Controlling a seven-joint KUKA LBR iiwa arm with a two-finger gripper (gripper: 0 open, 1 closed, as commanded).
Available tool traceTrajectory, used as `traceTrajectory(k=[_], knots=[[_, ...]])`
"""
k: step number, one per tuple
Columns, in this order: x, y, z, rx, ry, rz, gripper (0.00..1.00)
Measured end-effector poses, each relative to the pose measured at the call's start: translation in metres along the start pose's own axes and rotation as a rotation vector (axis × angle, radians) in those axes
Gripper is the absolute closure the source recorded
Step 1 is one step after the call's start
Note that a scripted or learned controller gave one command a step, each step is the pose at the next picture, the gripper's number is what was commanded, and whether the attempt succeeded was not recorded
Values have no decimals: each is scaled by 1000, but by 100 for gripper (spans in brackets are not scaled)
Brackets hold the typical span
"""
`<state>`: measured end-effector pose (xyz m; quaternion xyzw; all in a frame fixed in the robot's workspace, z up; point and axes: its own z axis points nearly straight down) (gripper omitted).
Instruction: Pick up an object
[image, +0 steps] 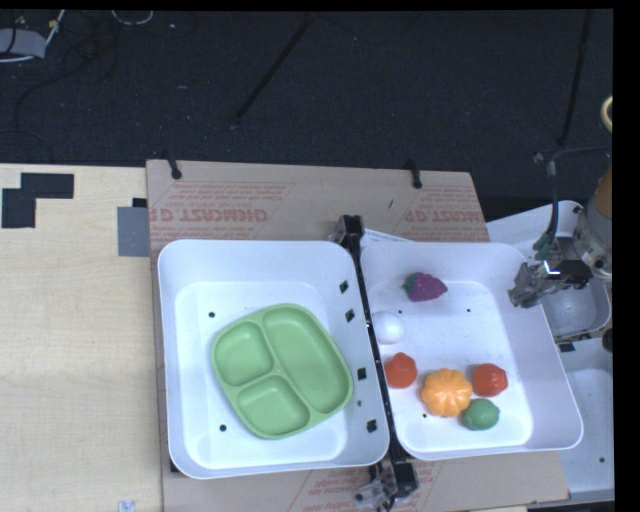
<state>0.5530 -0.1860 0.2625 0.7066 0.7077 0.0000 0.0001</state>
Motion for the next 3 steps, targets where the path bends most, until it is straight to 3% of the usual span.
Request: traceTrajectory(k=[1,3], knots=[[54,-17,2,4,2,-1,100],[158,-21,3,4,3,-3,100]])
